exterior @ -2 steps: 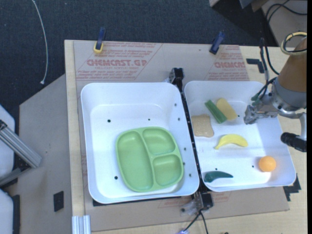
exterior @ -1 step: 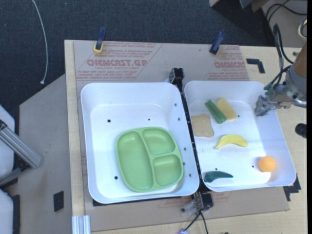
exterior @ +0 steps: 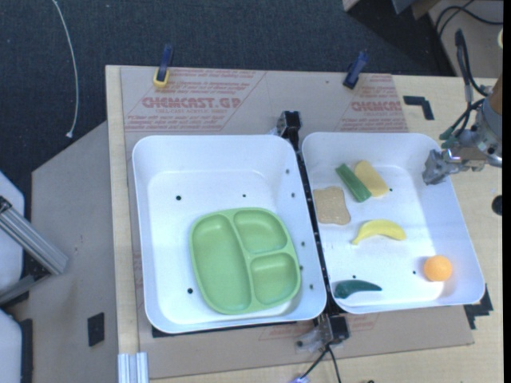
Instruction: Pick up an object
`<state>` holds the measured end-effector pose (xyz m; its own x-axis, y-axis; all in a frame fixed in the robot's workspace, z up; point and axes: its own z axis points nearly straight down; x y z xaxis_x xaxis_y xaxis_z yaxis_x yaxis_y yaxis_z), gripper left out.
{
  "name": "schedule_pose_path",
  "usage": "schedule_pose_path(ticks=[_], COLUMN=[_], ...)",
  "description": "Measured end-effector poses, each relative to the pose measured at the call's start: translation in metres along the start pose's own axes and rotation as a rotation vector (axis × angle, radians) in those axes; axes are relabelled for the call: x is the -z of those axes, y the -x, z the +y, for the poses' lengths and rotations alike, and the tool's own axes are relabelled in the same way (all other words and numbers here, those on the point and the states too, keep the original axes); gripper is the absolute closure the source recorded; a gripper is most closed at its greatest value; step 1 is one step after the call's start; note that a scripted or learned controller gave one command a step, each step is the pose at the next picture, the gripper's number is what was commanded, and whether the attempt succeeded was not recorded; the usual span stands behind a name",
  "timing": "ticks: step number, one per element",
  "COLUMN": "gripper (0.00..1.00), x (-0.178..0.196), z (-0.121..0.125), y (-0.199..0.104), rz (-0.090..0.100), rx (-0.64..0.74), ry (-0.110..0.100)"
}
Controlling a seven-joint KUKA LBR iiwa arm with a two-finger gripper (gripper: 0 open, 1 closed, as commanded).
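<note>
Currently we note the pincer (exterior: 437, 168) at the right bin's (exterior: 467, 238) far right rim, grip state indeterminate. Nearest, the yellow block (exterior: 371, 178) abuts a green stick (exterior: 351, 182); we expect a double or glancing grasp.

Hand (exterior: 435, 168) hovers above right bin's (exterior: 463, 222) edge.

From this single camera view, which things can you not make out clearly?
- Tool: small and blurred at the right bin's far edge; finger state unreadable.
- Arm: cut off by the picture's right edge.
- Dark green object: too small to identify.
- Tan slab: what it is stays unclear.
</note>
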<state>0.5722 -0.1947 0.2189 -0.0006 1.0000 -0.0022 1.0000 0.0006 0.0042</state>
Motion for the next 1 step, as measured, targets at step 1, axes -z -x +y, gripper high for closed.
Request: schedule_pose_path(ticks=[1], gripper=[1.00], x=[0.0117], z=[-0.0080], y=[-0.0531], rz=[0.004], rx=[0.004], ry=[-0.005])
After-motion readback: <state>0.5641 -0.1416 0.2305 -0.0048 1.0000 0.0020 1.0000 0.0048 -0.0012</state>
